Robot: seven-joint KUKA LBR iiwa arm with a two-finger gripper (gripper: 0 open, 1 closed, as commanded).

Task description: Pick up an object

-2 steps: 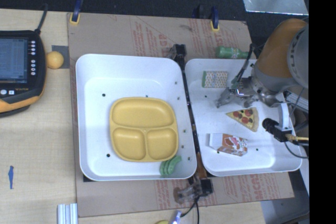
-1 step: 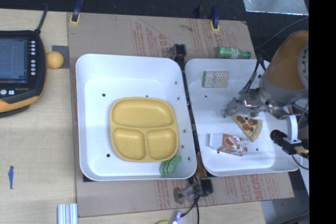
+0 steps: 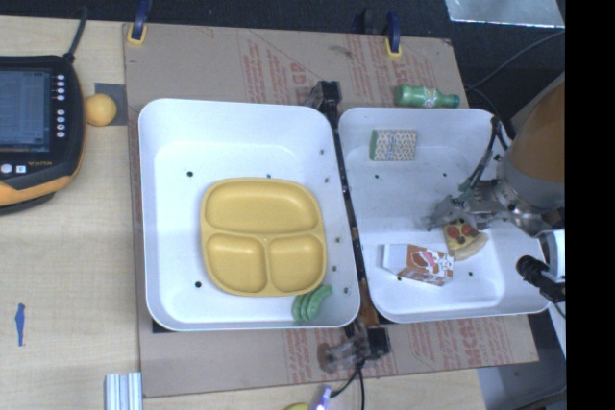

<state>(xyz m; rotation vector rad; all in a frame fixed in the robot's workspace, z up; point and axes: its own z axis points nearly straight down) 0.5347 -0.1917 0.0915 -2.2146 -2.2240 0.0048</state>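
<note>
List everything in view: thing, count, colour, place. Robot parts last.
bins: 2, white, side by side on the bench
tray: 1, yellow, three compartments, in the left bin
green toy: 1, green, left bin's near right corner
patterned block: 1, green-edged, right bin, far side
pizza slice: 1, yellow and red, right bin, by the gripper
packet: 1, white and red, right bin, near side
bottle: 1, green, on the cardboard behind the right bin
ball: 1, orange, left of the bins
pendant: 1, black and orange, far left
clamps: 2, blue, cardboard's far edge
gripper: 1, grey, over the right bin
</note>
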